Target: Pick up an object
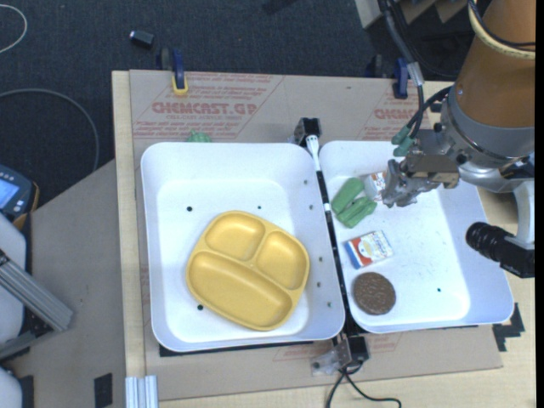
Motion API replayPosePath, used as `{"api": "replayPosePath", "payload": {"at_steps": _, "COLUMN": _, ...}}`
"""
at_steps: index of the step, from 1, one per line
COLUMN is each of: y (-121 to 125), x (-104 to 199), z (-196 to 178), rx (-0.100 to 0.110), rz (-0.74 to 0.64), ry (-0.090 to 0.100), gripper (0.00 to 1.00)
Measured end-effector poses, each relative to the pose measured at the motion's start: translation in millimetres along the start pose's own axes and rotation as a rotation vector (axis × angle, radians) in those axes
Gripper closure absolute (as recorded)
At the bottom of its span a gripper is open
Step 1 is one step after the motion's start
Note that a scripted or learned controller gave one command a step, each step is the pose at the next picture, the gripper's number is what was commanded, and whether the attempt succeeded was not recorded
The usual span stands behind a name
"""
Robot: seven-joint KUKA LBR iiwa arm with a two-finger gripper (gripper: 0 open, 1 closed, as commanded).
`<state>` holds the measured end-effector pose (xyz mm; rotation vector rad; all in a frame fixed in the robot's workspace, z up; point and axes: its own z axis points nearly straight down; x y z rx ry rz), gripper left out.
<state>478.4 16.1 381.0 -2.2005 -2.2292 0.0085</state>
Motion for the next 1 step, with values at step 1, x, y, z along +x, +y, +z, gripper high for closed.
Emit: {"api": "replayPosePath", "payload": {"at_steps": 1, "y": 1.1, "x": 56.0, "z": 12.9, "rx": -0.005, "rz": 0.006, "ry": -0.001, "gripper": 1.0}}
